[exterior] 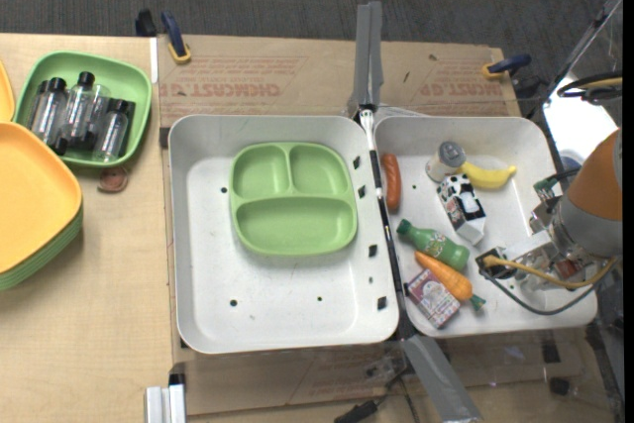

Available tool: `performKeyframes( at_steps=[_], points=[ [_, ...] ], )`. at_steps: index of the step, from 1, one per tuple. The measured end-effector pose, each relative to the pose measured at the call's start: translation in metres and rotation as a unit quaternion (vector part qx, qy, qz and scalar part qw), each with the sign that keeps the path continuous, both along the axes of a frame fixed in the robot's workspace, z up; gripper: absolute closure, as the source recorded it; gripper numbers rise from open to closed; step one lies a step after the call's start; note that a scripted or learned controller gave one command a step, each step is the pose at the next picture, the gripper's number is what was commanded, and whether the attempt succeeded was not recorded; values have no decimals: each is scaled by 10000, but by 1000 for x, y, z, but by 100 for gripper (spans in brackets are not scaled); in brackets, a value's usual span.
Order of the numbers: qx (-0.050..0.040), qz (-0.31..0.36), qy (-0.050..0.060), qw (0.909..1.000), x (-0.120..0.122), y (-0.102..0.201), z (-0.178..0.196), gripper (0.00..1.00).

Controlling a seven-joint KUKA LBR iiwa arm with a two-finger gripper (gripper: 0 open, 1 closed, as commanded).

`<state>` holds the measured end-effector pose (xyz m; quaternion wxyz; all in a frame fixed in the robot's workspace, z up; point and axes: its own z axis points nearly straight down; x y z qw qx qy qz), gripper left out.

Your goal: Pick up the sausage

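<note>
Against the left wall of the right-hand bin lies the sausage, a reddish-orange link set lengthwise along the divider between the two bins, clear of the other items. It sits well to the left of the gripper and somewhat farther up the view, with most of the bin's contents between them.

Closer to the gripper, just to its left, a green bottle lies tilted, and directly below it a toy carrot points down to the right, resting against a small pink packet near the bin's front-left corner. Up and left of the gripper a black-and-white carton lies on its side; beyond that are a small grey-capped jar and a yellow banana, the two just beside each other near the back wall.

The gripper itself hangs low at the right side of the bin, under the orange band of the arm, with loose cables curling along the floor in front of it. Whether it is parted or closed cannot be told from here; nothing is seen held in it.

Much farther left, the other bin holds a green divided plate. On the bench past it stand a green tray of dark-capped vials and a stack of yellow plates.
</note>
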<state>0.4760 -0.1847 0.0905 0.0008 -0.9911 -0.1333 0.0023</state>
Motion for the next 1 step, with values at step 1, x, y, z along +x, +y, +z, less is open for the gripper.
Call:
performKeyframes(
  at_steps=[1],
  points=[
    [23,-305,4,9995,9,-35,0,100]
  ],
)
